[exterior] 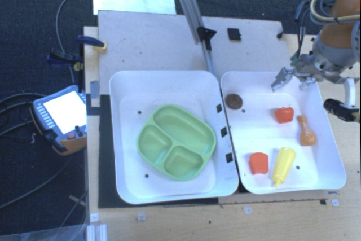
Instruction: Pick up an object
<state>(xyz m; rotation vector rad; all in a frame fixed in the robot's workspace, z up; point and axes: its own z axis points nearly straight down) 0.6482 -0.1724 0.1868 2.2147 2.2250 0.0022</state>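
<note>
The right bin [327, 178] holds several small items: a brown round disc [233, 101], a red block [284, 115], an orange-brown bottle-shaped toy [306, 131], a yellow squeeze bottle [283, 165] lying down, and a red-orange cup [259, 163]. My gripper [293, 82] hangs over the bin's back right part, above and slightly right of the red block. Its fingers are spread open with nothing between them. The grey arm with its orange band [344, 8] comes in from the upper right.
The left bin [127, 178] carries a green divided plate [177, 142]. A slanted metal rod [189, 3] runs down to the bins' shared back edge. A teach pendant [61, 118] and cables lie on the floor at left.
</note>
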